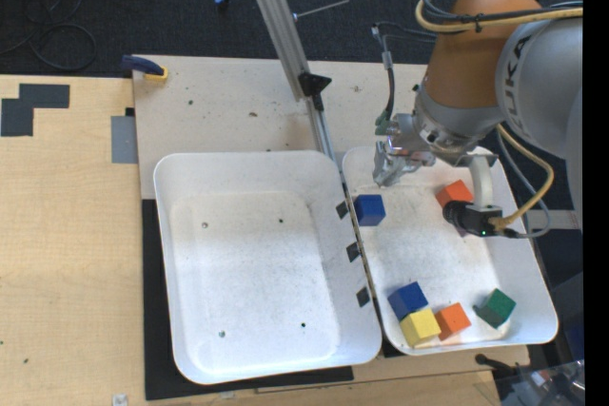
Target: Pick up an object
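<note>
Two bins: a left bin (pixel 190 204) and a right bin (pixel 533 299), both white and shallow, side by side on the desk (pixel 219 100).
Arm: the grey arm (pixel 533 62) with its orange band (pixel 476 43) reaches in from the right, over the far end of the right bin.
Tool: the tool (pixel 388 168) hangs at the far left corner of the right bin; whether it is apart or together cannot be told, and nothing shows clamped in it.
Nearest block: a blue cube (pixel 369 209) lies just below the tool, against the bin's left wall.
Far block: an orange cube (pixel 455 194) sits near the right wall, partly behind the arm's black fitting.
Near cluster: a second blue cube (pixel 408 299), a yellow cube (pixel 420 327) and a small orange cube (pixel 454 319) touch one another; a green cube (pixel 496 308) stands just to their right.
</note>
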